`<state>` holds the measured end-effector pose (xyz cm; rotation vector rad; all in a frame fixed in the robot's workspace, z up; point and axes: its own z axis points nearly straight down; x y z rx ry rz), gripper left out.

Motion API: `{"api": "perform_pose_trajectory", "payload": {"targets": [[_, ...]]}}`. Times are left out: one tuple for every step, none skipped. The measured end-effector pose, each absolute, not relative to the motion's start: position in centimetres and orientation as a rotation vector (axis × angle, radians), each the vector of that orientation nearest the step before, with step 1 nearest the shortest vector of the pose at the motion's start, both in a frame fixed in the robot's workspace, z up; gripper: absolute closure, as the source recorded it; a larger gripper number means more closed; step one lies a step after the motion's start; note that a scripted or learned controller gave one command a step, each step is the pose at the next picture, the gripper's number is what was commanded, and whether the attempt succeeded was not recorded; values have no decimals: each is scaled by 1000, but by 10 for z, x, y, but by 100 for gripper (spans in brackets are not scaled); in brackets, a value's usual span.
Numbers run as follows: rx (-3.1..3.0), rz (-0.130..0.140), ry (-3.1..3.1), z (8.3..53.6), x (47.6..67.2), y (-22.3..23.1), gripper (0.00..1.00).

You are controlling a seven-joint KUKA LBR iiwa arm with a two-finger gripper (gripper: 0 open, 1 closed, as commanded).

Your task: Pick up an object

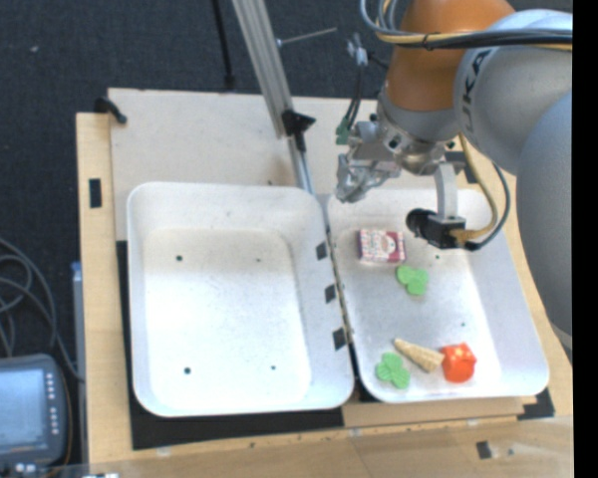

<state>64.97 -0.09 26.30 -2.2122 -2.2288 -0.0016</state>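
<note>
L to R: a grey monitor [20,411] sits at bottom-left, off the bench, w/ cables above it. The left bin [149,217] is a shallow white tray w/ a few dark specks on its floor. A slanted aluminium post [264,63] runs down from the top to the seam between bins. The right bin [508,342] holds the objs: a pink-and-white box [380,246] near its upper-left area, a small green piece [413,280] just below-right of the box, then along the near edge a second green piece [392,369], a tan cone [418,354] beside it, and a red-orange piece [458,362] touching the cone's right end. The gripper [354,187] hangs over the right bin's far-left corner, above-left of the box and apart from it; nothing seen in it, opening can't be judged. The arm's orange band [444,38] and grey body fill the top-right.
</note>
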Motion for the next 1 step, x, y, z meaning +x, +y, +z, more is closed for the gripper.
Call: {"api": "perform_pose_trajectory", "payload": {"targets": [[-2213, -3, -2230, 259, 655, 60, 100]]}}
